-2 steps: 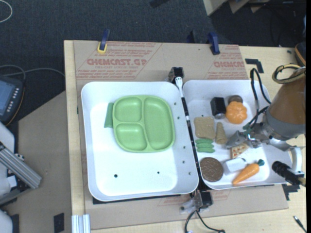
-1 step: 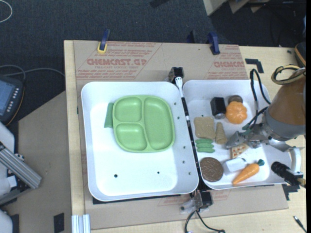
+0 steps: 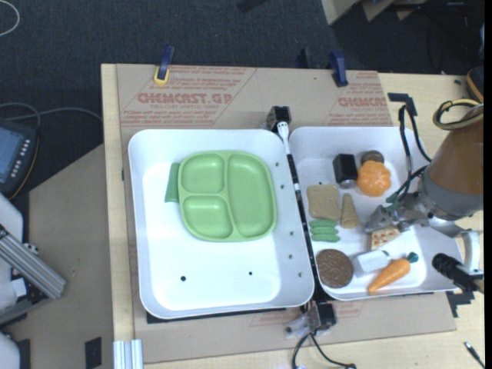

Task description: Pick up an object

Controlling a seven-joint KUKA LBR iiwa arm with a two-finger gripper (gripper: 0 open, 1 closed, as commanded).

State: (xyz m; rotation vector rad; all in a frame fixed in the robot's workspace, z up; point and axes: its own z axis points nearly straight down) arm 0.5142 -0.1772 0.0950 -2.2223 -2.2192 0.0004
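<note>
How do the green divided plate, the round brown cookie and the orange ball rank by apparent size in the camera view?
1. Green divided plate, by far the largest.
2. Round brown cookie.
3. Orange ball, only slightly smaller; these two look almost alike.

Left white bin (image 3: 154,206): green three-compartment plastic tray (image 3: 227,194) fills its upper middle, open floor below and left of it. Right white bin (image 3: 307,141): crowded with small items close together; narrow gaps, bare strip along top edge.

Dark blue carpet floor (image 3: 115,21), pale wooden bench (image 3: 115,206), brown cardboard sheet (image 3: 231,98) clamped on top
</note>
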